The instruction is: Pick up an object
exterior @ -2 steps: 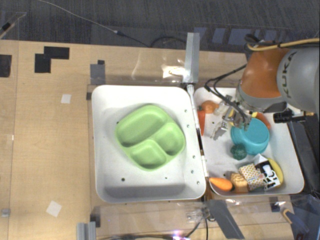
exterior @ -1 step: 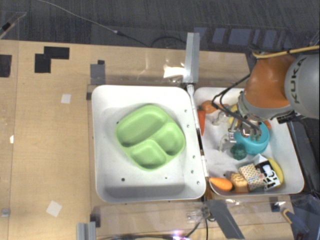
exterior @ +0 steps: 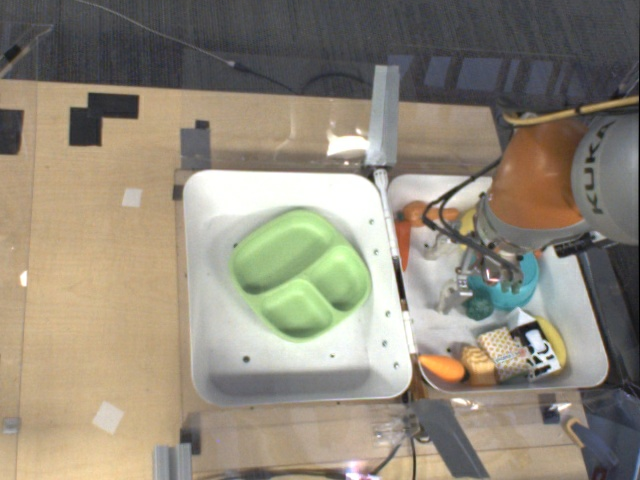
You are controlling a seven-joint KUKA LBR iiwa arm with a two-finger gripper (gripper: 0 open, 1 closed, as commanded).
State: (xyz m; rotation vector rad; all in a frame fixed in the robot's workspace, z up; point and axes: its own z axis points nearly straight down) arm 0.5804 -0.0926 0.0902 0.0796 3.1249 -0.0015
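1. Arm (exterior: 560,183) over right bin (exterior: 592,313), entering from right edge; orange band above wrist.
2. Gripper (exterior: 478,290) low inside right bin, pointed down at teal item (exterior: 505,286). Fingers too cluttered with cables and metal parts to judge; cannot tell whether spread or pressed together. Nothing seen between them.
3. Teal item near middle of right bin, just beside gripper, partly hidden by wrist.
4. Orange stick (exterior: 402,238) along left wall of right bin, upper part.
5. Orange piece (exterior: 441,368) in near-left corner of right bin.
6. Tan block (exterior: 499,352) next to orange piece, toward right; black-and-white tag (exterior: 535,346) touching it.
7. Banana (exterior: 556,346) at right of tag, curved along near-right part of bin.
8. Left bin (exterior: 210,368) beside right bin, sharing middle wall.
9. Green tray (exterior: 300,272) with three compartments lying tilted in middle of left bin.
10. Bench (exterior: 90,298) of pale wood under both bins; black marks (exterior: 100,116) at far left.
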